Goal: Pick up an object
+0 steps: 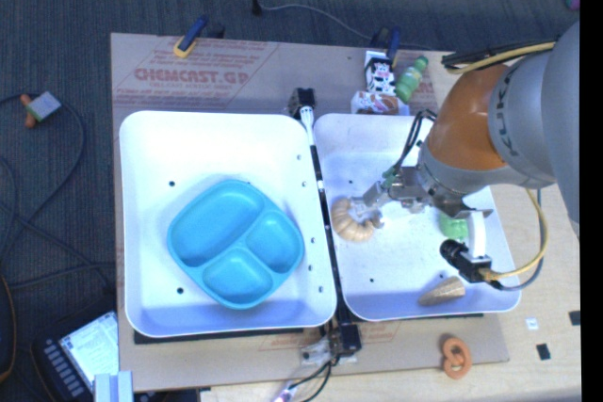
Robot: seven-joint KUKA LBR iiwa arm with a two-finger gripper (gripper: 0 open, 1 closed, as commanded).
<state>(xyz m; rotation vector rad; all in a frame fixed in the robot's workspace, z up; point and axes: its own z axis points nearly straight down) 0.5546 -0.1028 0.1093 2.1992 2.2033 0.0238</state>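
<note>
Tool (369,202) in right bin (377,292), touching tan pastry (353,221); grip state unclear.

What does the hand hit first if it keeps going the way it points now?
Probably the tan pastry-like item in the right bin: the hand points toward it, close by. Contact can't be judged from this slanted view.

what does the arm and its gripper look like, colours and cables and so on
The arm is a bulky, rounded grey body with a broad orange band above the wrist. The gripper is small, metallic grey and black. A black cable curves along the wrist, and a yellow cable loops below to a black connector.
</note>
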